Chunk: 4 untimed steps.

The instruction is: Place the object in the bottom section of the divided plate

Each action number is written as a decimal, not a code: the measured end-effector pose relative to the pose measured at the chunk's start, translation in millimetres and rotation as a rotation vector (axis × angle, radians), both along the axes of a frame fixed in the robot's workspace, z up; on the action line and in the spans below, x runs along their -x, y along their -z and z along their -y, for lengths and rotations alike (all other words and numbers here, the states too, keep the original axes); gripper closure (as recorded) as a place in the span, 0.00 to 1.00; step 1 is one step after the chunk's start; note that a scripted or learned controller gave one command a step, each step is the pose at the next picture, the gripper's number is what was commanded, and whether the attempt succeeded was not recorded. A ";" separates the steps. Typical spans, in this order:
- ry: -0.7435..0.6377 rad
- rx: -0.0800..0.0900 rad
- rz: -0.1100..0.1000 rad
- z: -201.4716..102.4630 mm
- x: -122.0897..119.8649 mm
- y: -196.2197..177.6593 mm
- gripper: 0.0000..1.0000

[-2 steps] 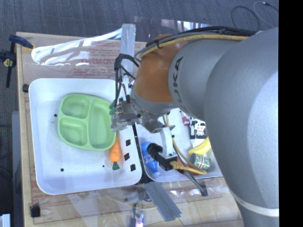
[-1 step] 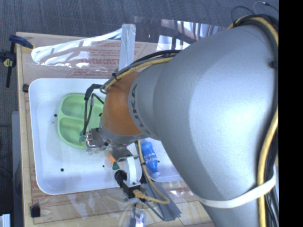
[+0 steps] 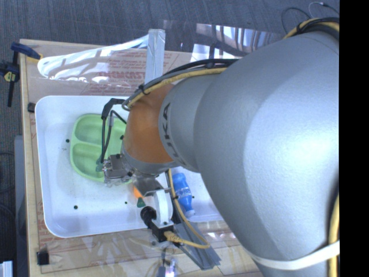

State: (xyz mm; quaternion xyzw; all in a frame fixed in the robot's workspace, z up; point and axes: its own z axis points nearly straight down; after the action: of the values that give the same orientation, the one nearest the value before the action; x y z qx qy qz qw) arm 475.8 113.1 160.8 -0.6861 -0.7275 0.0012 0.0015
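One arm over the left bin, one green divided plate, one blue object beside the arm.

Item 1, plate point(image 3: 92, 149): one, green, lying flat in the left part of the white bin point(image 3: 52, 172); two sections show, an upper and a lower one split by a ridge, and its right side is hidden under the arm. Item 2, blue object point(image 3: 182, 192): one, elongated, lying on the bin floor to the right of the plate and apart from it, just under the arm's edge; long axis runs roughly top to bottom of the view, leaning slightly right at the lower end; which end is which cannot be told. Item 3, arm point(image 3: 242, 131): one, grey with an orange band, covering the right of the view. Item 4, gripper point(image 3: 115, 169): one, at the plate's lower right rim; whether it is open or holds anything cannot be told.
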 end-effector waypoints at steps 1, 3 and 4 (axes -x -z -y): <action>0.000 0.000 0.000 0.1 0.0 0.0 0.00; 0.460 0.004 -0.012 -44.9 2.8 62.2 1.00; 0.168 0.000 0.001 24.0 -0.6 -30.3 1.00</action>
State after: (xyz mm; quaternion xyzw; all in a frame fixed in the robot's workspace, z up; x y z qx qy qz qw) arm 476.4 89.1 191.1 -0.7448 -0.6672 0.0007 0.0010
